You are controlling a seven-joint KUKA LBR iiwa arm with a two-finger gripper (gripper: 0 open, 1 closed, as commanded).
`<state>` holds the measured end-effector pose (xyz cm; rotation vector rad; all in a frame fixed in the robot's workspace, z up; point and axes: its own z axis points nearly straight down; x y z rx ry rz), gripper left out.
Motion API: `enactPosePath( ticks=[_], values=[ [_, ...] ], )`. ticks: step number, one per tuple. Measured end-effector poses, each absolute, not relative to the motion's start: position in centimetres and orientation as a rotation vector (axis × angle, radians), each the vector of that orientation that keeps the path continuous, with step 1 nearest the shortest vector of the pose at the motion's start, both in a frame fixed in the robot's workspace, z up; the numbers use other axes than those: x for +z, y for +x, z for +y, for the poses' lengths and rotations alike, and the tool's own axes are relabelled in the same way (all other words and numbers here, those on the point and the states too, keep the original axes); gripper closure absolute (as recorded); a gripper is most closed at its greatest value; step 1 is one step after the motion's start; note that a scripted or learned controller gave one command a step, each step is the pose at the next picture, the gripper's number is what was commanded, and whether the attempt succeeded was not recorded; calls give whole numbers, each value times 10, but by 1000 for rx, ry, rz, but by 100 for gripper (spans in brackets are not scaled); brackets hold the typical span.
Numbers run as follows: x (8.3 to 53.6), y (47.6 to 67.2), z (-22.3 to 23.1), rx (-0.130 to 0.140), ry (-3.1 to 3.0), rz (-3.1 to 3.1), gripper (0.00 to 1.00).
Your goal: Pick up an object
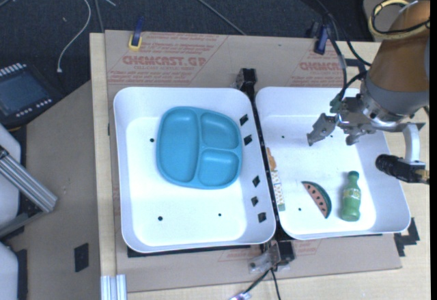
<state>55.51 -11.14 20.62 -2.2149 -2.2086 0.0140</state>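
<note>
In the right bin (293,108), a watermelon slice (318,198) lies near the front, with a small green bottle (351,196) just to its right. My gripper (336,132) hangs over the bin's back half, above and apart from both objects. Its two fingers (318,132) are spread open with nothing between them. The left bin (136,175) holds a blue divided plate (199,147).
Black clips run along the divider (254,155) between the bins. A black part of the arm (399,166) juts over the right bin's right rim. Cables lie on the floor beyond the bench.
</note>
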Motion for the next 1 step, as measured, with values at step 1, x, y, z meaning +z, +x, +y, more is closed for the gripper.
enactPosePath(
  ticks=[1],
  values=[
    [214, 558, -111, 0, -2219, -2220, 0]
  ],
)
